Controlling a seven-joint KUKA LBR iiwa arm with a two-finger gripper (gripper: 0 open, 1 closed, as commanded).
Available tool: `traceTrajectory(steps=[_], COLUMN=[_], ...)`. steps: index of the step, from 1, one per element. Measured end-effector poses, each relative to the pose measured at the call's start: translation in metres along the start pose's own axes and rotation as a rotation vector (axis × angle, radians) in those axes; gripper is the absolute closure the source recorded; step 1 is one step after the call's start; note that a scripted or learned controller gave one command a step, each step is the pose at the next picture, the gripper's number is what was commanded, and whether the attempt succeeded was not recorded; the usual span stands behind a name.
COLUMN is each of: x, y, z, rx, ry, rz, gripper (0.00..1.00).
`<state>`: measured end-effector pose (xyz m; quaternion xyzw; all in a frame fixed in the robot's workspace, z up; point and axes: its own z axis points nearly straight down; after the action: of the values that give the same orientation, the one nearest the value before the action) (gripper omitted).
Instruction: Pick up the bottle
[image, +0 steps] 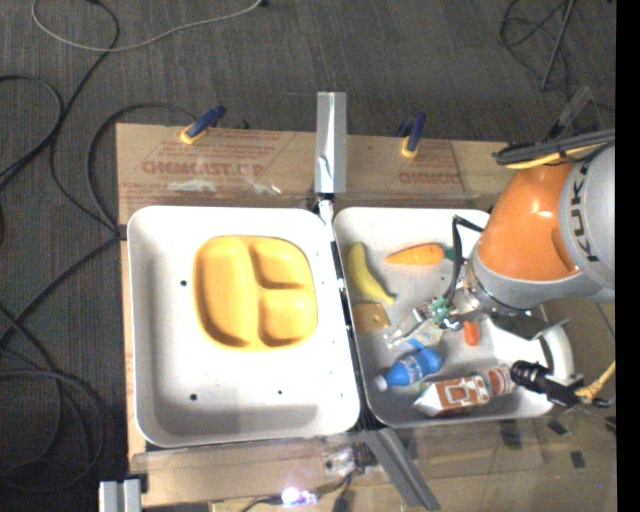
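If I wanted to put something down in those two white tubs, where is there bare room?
The left bin has bare floor all round the yellow tray, widest along its near edge. The right bin is crowded: banana, carrot, blue bottle and carton lie close, with the end effector among them.

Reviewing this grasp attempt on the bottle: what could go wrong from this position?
1. The blue water bottle lies on its side, close against the ketchup bottle and a small brown block; the gripper may snag a neighbour instead.
2. Lying flat, the rounded bottle could roll or slip away as the fingers close.
3. The banana and carrot crowd the right bin, so the arm's descent may knock them aside.
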<state>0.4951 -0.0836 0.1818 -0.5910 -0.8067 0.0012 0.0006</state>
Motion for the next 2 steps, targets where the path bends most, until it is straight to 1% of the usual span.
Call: traceTrajectory(steps=[1, 2], x=[0.0000, 0.0046], y=[0.0000, -0.0025], z=[0.0000, -0.0001], rx=[0.000, 0.000], ry=[0.000, 0.000], rz=[0.000, -0.148], gripper=[0.00, 0.00])
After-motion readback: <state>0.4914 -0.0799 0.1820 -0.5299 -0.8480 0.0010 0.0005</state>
